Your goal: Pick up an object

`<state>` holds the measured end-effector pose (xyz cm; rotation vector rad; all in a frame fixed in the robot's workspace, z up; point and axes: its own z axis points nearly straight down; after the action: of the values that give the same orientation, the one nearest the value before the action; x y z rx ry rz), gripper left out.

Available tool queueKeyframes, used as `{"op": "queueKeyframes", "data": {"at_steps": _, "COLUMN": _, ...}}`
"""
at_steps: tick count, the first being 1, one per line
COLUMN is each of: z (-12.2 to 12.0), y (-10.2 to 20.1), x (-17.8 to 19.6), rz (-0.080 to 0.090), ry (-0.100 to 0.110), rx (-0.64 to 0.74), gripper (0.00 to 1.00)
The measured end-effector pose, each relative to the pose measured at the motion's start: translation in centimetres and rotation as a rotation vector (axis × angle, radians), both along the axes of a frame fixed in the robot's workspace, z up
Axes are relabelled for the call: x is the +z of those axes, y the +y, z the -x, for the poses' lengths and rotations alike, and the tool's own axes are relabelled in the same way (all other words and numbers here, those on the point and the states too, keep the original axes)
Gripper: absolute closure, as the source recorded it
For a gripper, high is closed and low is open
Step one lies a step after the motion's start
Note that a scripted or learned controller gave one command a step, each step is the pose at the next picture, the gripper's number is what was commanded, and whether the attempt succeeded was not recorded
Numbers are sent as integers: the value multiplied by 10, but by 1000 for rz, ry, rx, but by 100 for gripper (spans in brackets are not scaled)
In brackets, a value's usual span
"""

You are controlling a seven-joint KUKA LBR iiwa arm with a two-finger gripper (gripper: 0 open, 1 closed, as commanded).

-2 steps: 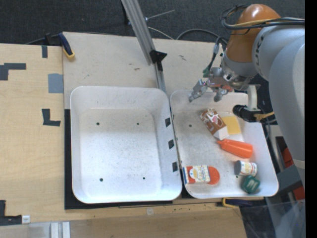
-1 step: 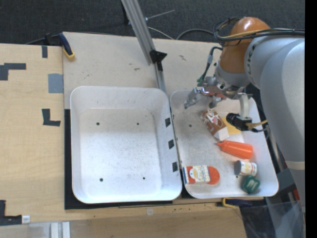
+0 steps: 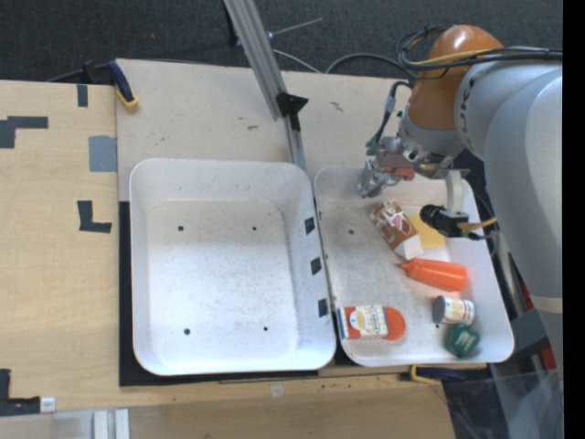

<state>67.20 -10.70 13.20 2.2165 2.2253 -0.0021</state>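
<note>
Looks like the approach step: the gripper (image 3: pixel 373 183) hangs over the right bin's (image 3: pixel 352 245) far corner, can't tell how its jaws stand, nothing visibly held, and the nearest pick, a brown-and-white carton (image 3: pixel 395 226), lies just beside, so next it needs lining up over that.

left bin (image 3: pixel 155 245): open floor | right bin (image 3: pixel 352 263): right half crowded
</note>
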Motion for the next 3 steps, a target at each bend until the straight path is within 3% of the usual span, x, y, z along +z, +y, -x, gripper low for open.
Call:
{"op": "queueKeyframes", "data": {"at_steps": 1, "z": -2, "y": -9, "x": 56, "rz": 0, "ry": -5, "rx": -2, "gripper": 100}}
{"op": "queueKeyframes", "data": {"at_steps": 2, "z": -3, "y": -8, "x": 77, "rz": -1, "ry": -2, "rx": -2, "gripper": 100}}
{"op": "queueKeyframes", "data": {"at_steps": 3, "z": 11, "y": 43, "x": 75, "rz": -3, "ry": 2, "rx": 2, "gripper": 100}}
